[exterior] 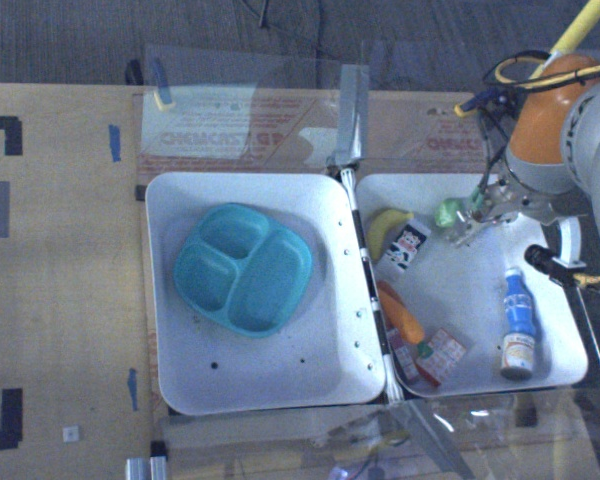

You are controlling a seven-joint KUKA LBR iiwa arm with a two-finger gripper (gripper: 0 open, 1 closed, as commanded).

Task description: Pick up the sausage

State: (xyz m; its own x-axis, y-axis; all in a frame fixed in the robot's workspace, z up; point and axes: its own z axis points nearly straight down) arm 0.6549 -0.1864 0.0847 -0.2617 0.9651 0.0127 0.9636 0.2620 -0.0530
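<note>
So, operator, your scene reads like this:
Gripper (477, 218): at 1 o'clock in your right bin (560, 368), beside a green item (449, 212); you cannot tell its finger state.
Sausage (401, 314): orange, at 8 o'clock in that bin, along the left wall.
Bottle (518, 325): 4 o'clock, same bin.
Plate (243, 268): blue, left bin (180, 368).

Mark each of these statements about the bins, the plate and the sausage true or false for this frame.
1. The blue divided plate lies in the left bin. True.
2. The sausage sits on the plate. False: it lies in the right bin, against its left wall.
3. The blue bottle lies near the right bin's right side. True.
4. The gripper is over the left bin. False: it is over the right bin's upper part, beside a green item.
5. The banana lies in the right bin. True.
</note>
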